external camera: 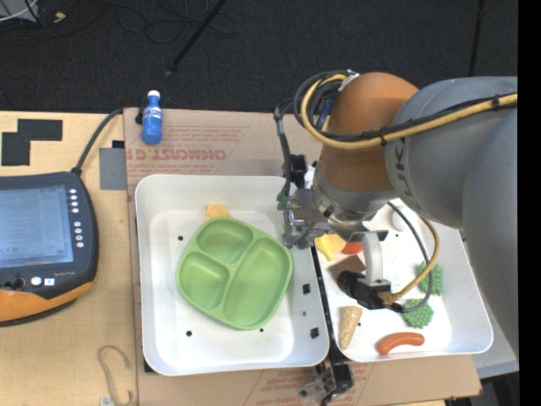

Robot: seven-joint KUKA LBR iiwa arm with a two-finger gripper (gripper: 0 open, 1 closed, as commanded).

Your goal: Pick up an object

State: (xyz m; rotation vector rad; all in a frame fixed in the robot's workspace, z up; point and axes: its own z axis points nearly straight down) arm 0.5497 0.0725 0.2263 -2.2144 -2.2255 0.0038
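The arm reaches in from the right, and its orange-banded wrist hangs over the left part of the right bin [473,328]. My gripper [296,229] shows as a metal part low at the divider between the two bins, mostly hidden under the wrist. Just right of it lie a yellow-orange piece [330,244] and a small red piece [352,248]. Nearer the front of that bin are a tan cone [348,325], a red sausage [400,342] and a green knobbly toy [420,313].
A green divided plate [235,271] fills the middle of the left bin [161,328], with a small yellow thing [217,211] behind it. A blue bottle [152,118] stands on the cardboard behind the bins. A tablet [38,227] lies at the far left.
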